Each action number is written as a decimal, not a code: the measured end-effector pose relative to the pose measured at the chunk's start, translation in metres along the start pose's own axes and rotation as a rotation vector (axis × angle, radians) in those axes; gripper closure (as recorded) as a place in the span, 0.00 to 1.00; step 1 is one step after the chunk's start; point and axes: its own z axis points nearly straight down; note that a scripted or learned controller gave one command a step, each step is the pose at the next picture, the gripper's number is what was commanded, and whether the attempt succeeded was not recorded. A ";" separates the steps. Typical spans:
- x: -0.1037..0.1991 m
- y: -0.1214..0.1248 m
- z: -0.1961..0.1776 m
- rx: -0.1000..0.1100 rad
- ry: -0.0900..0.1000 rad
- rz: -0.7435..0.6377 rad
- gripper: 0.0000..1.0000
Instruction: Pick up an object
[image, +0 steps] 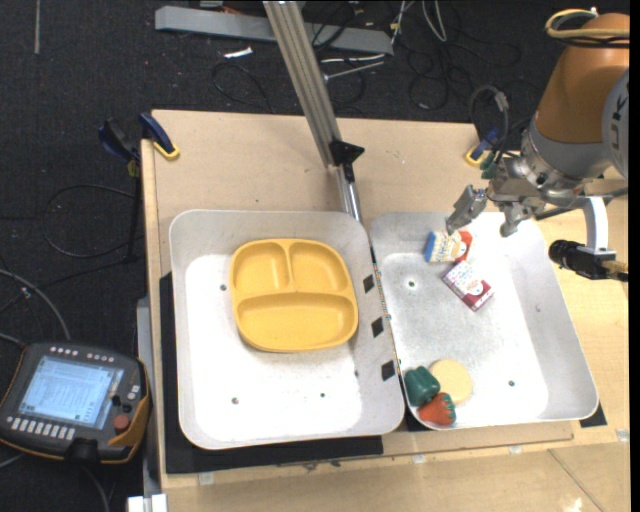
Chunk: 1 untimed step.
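Hovering at the right bin's (560, 330) twelve o'clock edge, the tool (492, 212) has its fingers spread wide and empty, likely lining up over the small blue-and-orange packet (447, 245) just below; a red box (468, 285) lies beside it.

arm (585, 85): rounded orange band w/ grey housing below | wrist: grey metal, blk cable looped alongside | gripper (492, 212): two slim grey fingers, dk tips
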 end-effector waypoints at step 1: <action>0.000 0.000 0.000 0.000 -0.001 -0.001 0.00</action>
